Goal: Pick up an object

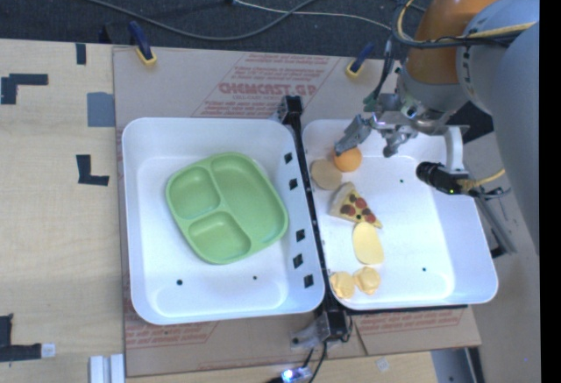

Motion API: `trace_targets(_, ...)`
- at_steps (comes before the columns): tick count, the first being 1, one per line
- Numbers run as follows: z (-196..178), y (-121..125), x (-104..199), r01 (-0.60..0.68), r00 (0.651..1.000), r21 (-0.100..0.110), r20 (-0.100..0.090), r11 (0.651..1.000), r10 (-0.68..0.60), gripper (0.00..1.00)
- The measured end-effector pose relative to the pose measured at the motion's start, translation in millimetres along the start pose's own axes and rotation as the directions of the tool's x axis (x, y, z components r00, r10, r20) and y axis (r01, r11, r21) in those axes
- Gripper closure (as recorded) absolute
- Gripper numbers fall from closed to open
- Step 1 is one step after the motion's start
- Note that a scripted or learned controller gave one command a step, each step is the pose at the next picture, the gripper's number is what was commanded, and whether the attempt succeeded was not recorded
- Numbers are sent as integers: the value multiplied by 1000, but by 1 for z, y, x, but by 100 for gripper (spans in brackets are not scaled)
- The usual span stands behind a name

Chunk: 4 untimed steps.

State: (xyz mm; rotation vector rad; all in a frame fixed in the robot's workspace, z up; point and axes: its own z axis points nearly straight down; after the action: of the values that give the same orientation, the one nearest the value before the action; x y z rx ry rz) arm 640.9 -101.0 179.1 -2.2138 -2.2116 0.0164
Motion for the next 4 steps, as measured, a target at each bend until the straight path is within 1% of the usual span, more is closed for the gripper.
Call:
trace_targets(1,-9,3,0,3,1000,-14,1,1000,-3,0)
trace_targets(2,43,11,7,3,1000,-13,3,1000,-3,0)
trace_targets(3,94,12,6,2,1000,-16,6,1000,-2,0)
trace_targets(4,81,13,7,3,1000,-20,4,1000,-3,100)
